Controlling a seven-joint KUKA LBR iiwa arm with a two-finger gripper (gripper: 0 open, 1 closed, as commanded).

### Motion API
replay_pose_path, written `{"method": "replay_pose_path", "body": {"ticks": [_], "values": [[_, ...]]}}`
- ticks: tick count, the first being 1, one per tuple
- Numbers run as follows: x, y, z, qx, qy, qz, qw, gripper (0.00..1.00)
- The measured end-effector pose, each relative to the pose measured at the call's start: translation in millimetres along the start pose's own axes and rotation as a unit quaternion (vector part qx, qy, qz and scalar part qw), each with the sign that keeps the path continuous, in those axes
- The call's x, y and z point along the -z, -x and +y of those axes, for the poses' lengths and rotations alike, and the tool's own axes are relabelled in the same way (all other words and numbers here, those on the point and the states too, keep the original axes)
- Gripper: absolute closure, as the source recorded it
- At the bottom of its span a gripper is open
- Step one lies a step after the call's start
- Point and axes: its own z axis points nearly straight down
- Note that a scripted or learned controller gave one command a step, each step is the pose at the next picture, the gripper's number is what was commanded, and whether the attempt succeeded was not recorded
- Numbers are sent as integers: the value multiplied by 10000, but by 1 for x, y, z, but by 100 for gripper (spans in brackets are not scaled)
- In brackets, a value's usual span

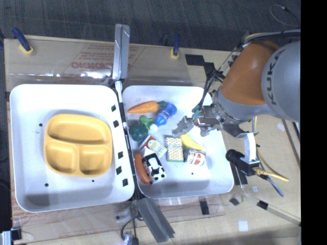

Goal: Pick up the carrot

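hovering over the right bin (pixel 217 180), the gripper (pixel 185 125) hangs above the yellow banana (pixel 191 142), its fingers spread apart and pinching nothing. the carrot (pixel 143 106) lies flat near the bin's far left corner, well apart from the gripper, its orange tapered body smooth and glossy like moulded plastic, pointing left with a green top touching the blue bottle (pixel 165 114). the toys seem tipped in loosely, so they crowd together: a green pepper (pixel 138 132), a patterned carton (pixel 174 149), a red can (pixel 195 158), a sausage (pixel 141 168). the left bin (pixel 23 137) carries a yellow divided tray (pixel 78 143), matte and rounded. both bins sit on the counter (pixel 61 60).
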Motion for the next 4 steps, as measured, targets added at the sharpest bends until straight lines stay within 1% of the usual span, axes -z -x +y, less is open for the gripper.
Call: {"method": "replay_pose_path", "body": {"ticks": [1,2,3,4], "values": [[-91,-23,67,-301,3,-6,9995,0],[-120,-46,5,-1298,-2,1,9915,0],[-35,-60,40,-779,7,-4,9970,0],[-36,-110,99,-902,5,-7,9959,0]]}}
